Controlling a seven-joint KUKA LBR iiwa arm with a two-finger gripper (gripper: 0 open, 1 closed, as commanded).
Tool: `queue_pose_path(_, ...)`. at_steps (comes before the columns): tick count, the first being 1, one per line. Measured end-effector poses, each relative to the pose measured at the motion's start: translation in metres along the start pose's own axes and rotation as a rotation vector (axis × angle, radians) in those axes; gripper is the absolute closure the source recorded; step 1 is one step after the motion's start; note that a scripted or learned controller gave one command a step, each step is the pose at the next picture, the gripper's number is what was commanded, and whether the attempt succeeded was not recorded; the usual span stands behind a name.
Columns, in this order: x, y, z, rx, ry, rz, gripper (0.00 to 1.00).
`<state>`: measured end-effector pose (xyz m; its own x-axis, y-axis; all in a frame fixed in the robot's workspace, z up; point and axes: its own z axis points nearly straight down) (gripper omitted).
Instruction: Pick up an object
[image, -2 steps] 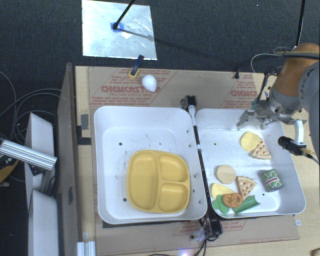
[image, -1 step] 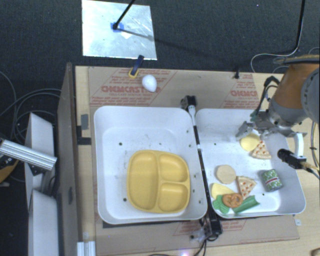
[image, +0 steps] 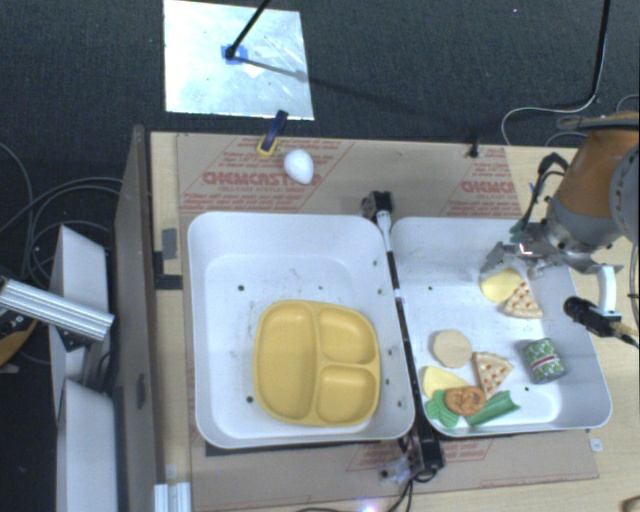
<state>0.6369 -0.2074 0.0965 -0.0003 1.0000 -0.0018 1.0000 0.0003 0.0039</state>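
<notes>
Item: two-finger gripper (image: 508, 262) low over right white bin (image: 590, 400), near its far edge.
We logged its jaws spread narrowly, astride nothing, directly above a pale yellow round toy (image: 497, 287) touching a pizza-slice toy (image: 522, 300); a yellow compartment tray (image: 318, 362) filled the left bin (image: 215, 250).

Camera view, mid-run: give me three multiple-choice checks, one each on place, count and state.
1. Where is the yellow tray?
A. left bin
B. right bin
C. on the cardboard

2. How many pizza slices are in the right bin?
A. one
B. two
C. four

3. How does the green can sit?
A. upright
B. on its side
C. lifted in the claw

Answers: 1 A, it lies in the left bin. 2 B, one by the claw, one lower. 3 B, it lies tipped on the bin floor.
</notes>
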Motion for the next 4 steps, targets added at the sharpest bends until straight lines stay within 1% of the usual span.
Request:
queue_pose_path(1,0.001,-0.018,-0.005,0.004,0.001,-0.001,0.0)
queue_pose_path(2,0.001,-0.017,-0.005,0.002,0.001,-0.001,0.0)
queue_pose_path(3,0.0,-0.037,-0.12,-0.009,-0.002,0.0,0.0)
queue_pose_path(4,0.001,-0.024,-0.045,0.004,0.001,-0.004,0.0)
